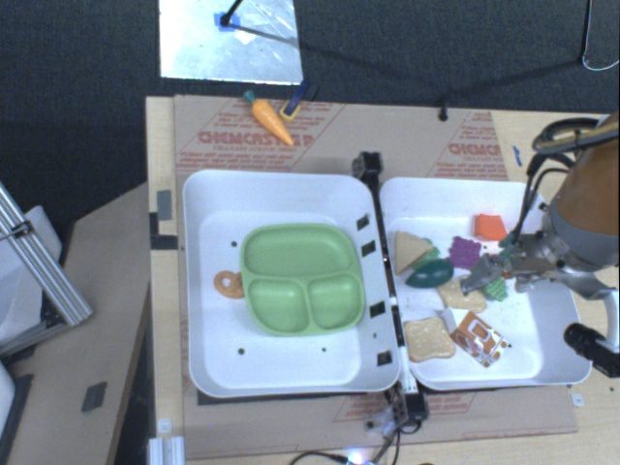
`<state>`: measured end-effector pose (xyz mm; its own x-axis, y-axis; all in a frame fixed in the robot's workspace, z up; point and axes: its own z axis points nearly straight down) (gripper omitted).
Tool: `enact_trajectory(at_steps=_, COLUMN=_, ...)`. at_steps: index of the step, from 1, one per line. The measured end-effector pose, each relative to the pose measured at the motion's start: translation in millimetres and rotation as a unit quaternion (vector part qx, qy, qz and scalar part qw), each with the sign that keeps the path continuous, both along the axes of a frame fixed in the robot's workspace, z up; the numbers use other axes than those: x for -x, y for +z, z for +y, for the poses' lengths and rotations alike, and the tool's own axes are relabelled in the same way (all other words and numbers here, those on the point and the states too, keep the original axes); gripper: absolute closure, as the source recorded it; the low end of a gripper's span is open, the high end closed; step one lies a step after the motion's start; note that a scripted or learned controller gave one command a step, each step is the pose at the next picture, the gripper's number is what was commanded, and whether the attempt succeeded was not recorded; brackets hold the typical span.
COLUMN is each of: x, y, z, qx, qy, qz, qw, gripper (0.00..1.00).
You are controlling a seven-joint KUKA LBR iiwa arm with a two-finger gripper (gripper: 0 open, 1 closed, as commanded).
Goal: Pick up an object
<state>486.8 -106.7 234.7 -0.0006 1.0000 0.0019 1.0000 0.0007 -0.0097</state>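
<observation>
The right bin (552,361) holds several toy foods: an orange block (489,226), a purple piece (465,252), a dark green oval (429,273), a sandwich wedge (411,250), a toast slice (428,338), a printed packet (480,340) and a beige piece (457,296). My gripper (482,280) reaches in from the right and sits low over the middle of this bin, just right of the dark green oval and below the purple piece. A small green ridged item (498,290) lies right against the gripper's tip, partly hidden by it.
The left bin (208,356) carries a green divided plate (298,279) and a small brown ring (229,284). A toy carrot (271,121) lies on the cardboard behind the bins. A foil sheet (232,27) sits further back. A black divider (381,279) runs between the bins.
</observation>
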Motion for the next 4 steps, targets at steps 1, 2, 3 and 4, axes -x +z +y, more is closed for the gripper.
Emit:
enact_trajectory(at_steps=1, x=-2, y=5, z=0, qx=0.0007, qy=0.001, qz=-0.005, qw=1.0000, gripper=0.00)
enact_trajectory(at_steps=2, x=-11, y=-51, z=5, qx=0.0002, qy=0.000, qz=-0.003, qw=1.0000, gripper=0.00)
enact_trajectory(at_steps=3, x=-12, y=-109, z=14, qx=-0.0001, qy=0.000, qz=-0.002, qw=1.0000, gripper=0.00)
enact_trajectory(at_steps=4, x=-15, y=-148, z=14, qx=0.0014, qy=-0.001, qz=-0.008, qw=1.0000, gripper=0.00)
